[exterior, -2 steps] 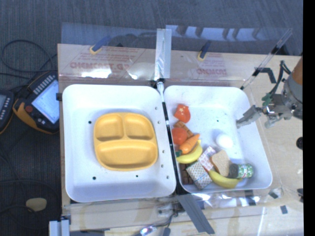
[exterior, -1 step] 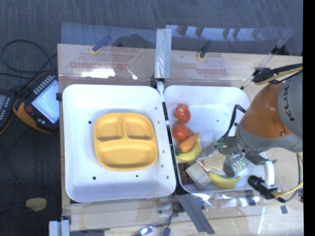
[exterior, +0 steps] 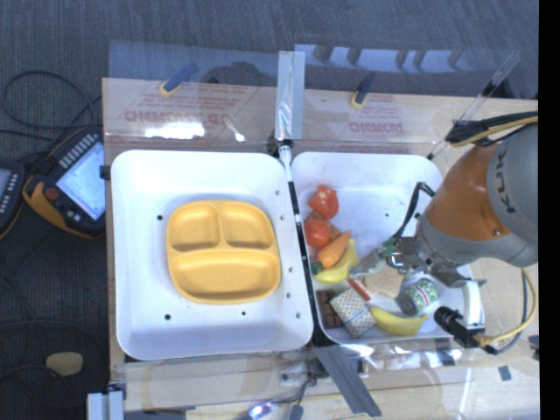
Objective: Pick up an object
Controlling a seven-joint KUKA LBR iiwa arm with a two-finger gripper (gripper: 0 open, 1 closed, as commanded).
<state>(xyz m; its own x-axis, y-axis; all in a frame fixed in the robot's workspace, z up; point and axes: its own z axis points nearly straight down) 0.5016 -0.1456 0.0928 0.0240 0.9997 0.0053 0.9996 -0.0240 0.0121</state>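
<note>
The table (exterior: 219, 103) is light wood, with clear plastic walls standing along its far edge. It stands on a dark grey carpet floor (exterior: 262, 7). On the floor to the left lies a control pad (exterior: 74, 186) with a glowing screen and black cables.

Two white bins sit side by side on the table. The left bin (exterior: 140, 322) is smooth and shallow with round corners. In it lies a yellow plastic plate (exterior: 224, 250) with three dips.

The right bin (exterior: 367, 191) holds play food. Two shiny red tomatoes (exterior: 322, 201) sit by the wall between the bins. Just below them lies an orange carrot (exterior: 333, 250), leaning on a yellow banana (exterior: 332, 272). Near the front sit a speckled box (exterior: 352, 311) and another curved banana (exterior: 398, 322). A small round can (exterior: 420, 294) with a green label touches that banana.

The big grey and orange arm (exterior: 477, 208) comes in from the right. Its hand (exterior: 404, 261) hangs low in the right bin, just above the can. I cannot tell if the hand is spread or pressed together.
</note>
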